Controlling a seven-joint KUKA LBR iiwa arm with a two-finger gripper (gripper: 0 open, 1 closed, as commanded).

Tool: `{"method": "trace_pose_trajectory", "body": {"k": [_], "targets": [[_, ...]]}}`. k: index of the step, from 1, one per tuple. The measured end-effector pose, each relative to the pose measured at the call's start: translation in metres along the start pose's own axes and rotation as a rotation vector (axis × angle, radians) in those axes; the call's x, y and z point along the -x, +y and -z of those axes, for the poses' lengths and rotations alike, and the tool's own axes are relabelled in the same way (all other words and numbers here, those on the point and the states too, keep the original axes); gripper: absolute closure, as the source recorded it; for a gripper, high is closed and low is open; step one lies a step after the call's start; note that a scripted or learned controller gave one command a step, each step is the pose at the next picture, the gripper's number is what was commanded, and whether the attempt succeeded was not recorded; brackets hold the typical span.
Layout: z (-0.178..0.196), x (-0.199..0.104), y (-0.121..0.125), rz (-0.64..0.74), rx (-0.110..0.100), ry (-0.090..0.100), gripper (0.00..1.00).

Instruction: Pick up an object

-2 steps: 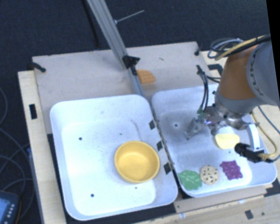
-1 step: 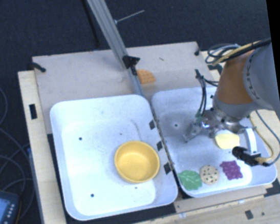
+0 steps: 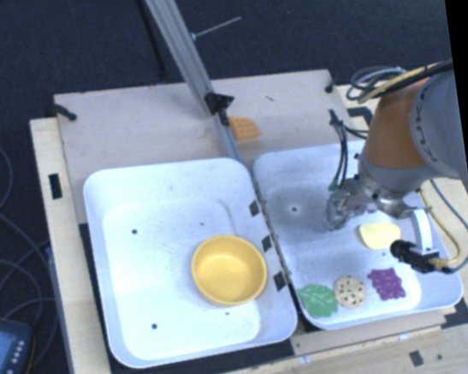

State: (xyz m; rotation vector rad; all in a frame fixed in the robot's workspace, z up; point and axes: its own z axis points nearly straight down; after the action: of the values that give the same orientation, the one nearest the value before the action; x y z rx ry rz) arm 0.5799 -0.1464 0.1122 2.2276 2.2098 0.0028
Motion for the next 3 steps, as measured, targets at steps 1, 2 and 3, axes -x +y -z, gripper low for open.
{"method": "trace_pose_trajectory", "body": {"k": [1, 2, 3], "targets": [[0.061, 0.004, 0.009, 0.012, 0.004, 0.000, 1.00], [0.105, 0.008, 0.013, 0.011, 0.003, 0.000, 1.00], [0.125, 0.009, 0.014, 0.012, 0.000, 0.001, 1.00]]}}
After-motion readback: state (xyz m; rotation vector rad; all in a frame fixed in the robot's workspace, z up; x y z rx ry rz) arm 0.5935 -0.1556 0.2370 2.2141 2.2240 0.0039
